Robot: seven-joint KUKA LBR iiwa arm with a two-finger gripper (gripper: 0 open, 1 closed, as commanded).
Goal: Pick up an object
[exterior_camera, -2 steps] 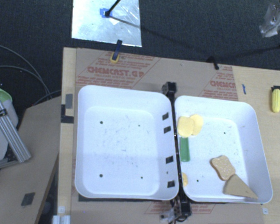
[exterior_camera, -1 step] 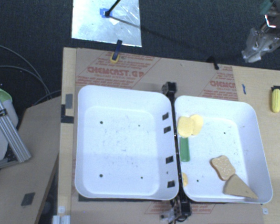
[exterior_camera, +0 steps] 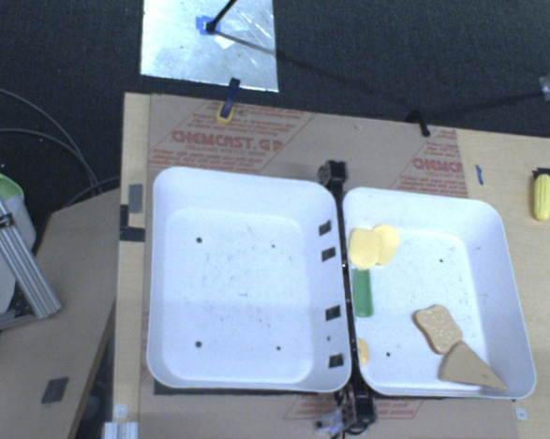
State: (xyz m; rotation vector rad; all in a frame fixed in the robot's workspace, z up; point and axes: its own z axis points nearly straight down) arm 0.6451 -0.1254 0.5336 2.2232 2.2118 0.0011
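Task status: not started; no object is lifted. All candidates lie in the right bin (exterior_camera: 496, 276): yellow pieces (exterior_camera: 372, 246) at 10 o'clock, green stick (exterior_camera: 362, 291) at 9 o'clock, bread slice (exterior_camera: 436, 328) and wedge (exterior_camera: 469, 367) at 5 o'clock. Hand state: cannot tell.

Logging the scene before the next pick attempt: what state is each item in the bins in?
Yellow pieces: lying flat, overlapping, by the right bin's left wall.
Green stick: lying flat just below them.
Bread slice: flat, touching the wedge.
Tan wedge: flat, in the near right corner.
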